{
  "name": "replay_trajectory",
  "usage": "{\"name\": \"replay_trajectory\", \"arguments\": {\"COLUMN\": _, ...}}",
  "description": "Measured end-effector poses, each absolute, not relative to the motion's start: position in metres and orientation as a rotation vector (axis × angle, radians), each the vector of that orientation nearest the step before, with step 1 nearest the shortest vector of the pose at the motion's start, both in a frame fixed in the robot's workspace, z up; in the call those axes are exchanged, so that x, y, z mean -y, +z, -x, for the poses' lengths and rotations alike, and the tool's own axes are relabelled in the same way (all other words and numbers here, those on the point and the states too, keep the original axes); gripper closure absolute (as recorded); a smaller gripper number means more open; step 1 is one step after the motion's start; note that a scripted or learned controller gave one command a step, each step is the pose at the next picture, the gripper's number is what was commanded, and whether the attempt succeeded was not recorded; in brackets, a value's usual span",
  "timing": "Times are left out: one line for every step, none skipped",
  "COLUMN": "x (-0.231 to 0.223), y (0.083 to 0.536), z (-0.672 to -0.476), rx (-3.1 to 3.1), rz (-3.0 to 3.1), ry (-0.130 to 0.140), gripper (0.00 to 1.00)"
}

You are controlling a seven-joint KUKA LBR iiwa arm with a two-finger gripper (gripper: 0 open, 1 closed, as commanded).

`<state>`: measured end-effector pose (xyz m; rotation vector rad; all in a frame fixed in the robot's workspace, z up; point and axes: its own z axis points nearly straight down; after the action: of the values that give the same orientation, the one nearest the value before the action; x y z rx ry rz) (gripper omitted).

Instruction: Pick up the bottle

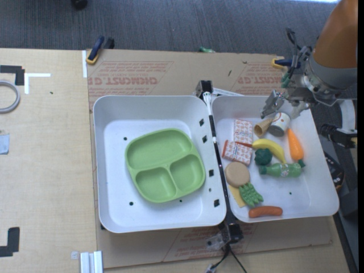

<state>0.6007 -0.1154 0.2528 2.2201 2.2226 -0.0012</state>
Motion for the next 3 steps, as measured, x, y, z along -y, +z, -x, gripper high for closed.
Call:
{"name": "replay_trajectory", "arguments": {"x": 0.122, "y": 0.095, "z": -0.556, "rx": -2.3, "rz": -2.137, "ry": 0.002, "gripper": 0.0}}
{"name": "replay_trajectory", "arguments": {"x": 0.121, "y": 0.105, "z": -0.558, "rx": -2.297, "rz": -2.138, "ry": 0.008, "gripper": 1.0}}
{"name": "replay_trajectory", "arguments": {"x": 0.114, "y": 0.131, "z": -0.499, "rx": -2.285, "rz": -2.158, "ry": -0.001, "gripper": 1.0}}
